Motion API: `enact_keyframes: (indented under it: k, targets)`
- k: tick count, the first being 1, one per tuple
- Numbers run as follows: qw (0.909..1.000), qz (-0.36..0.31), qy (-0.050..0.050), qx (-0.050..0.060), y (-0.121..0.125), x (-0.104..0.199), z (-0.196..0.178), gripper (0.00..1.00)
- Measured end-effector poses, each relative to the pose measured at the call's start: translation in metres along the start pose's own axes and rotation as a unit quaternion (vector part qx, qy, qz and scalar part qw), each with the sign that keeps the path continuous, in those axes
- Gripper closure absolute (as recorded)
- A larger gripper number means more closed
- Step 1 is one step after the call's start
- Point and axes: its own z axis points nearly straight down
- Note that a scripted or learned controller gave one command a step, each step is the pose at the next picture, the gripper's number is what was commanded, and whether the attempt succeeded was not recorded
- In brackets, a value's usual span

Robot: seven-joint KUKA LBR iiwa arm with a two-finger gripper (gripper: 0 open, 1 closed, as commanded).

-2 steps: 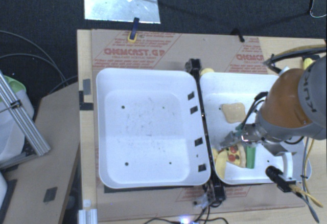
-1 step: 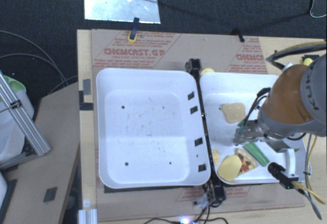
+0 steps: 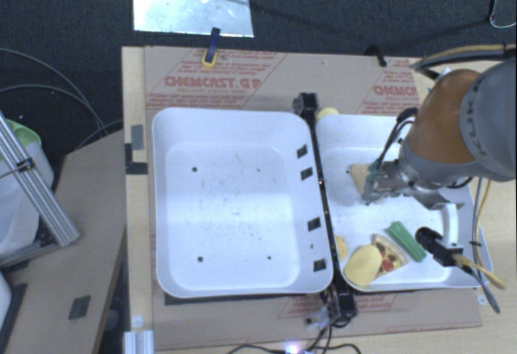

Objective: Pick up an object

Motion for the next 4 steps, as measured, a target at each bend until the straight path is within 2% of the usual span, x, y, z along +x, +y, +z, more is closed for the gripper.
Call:
enact_keyframes:
  k: [1, 2, 3, 4]
  targets:
    - [1.0, 0.003, 0.001, 0.005, -0.054, 0.002, 0.016, 1.0]
    - [1.0, -0.003, 0.002, -0.001, -0.056, 0.083, -0.07, 1.0]
    - [1.0, -0.003, 0.002, 0.002, -0.057, 0.147, -0.084, 1.0]
    - [1.0, 0.0, 0.002, -0.008, -0.055, 0.137, -0.393, 1.0]
